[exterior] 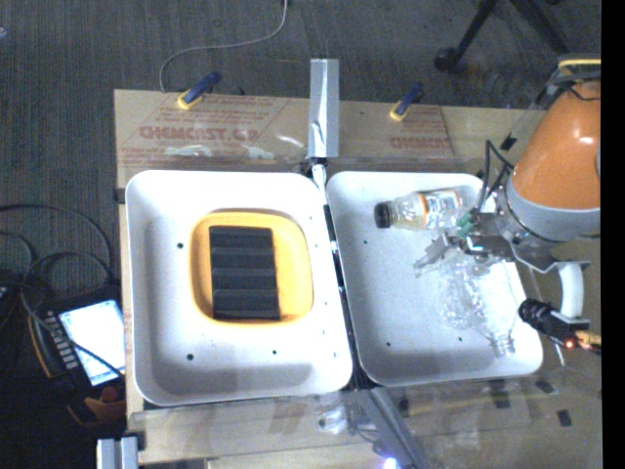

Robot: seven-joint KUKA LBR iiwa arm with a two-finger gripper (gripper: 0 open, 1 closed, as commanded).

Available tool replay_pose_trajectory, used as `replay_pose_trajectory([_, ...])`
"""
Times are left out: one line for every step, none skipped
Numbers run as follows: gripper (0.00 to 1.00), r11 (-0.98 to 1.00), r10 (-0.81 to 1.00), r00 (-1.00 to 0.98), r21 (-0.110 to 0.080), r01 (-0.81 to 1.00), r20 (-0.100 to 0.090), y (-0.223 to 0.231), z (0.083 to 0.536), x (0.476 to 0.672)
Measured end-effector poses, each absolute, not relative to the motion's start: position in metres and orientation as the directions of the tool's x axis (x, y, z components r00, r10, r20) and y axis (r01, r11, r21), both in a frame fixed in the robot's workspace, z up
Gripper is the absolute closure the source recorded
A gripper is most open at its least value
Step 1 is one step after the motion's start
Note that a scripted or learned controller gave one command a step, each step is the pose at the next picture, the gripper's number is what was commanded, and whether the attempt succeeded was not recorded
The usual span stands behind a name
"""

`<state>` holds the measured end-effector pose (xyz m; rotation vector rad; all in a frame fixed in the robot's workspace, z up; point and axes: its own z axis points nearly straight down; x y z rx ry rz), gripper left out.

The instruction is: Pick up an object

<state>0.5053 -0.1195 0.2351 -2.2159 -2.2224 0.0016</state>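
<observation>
Arm's gripper sits low in the right bin, just below the small bottle with dark cap that lies on its side near that bin's top edge; a crumpled clear plastic piece lies just right of and below the gripper. Step looks like the reach or descent for a grasp, nothing seen between the fingers (finger spread: cannot tell, too blurred against the clear plastic). Next move likely needs closing on the bottle or plastic, then a lift; left bin, beside the right bin, holds a yellow tray with a dark block.
</observation>
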Motion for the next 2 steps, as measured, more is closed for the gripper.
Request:
replay_pose_trajectory([0.00, 0.103, 0.995, -0.103, -0.002, 0.995, -0.001, -0.178, 0.197, 0.565])
replay_pose_trajectory([0.00, 0.121, 0.993, -0.121, -0.001, 0.993, 0.001, -0.172, 0.167, 0.623])
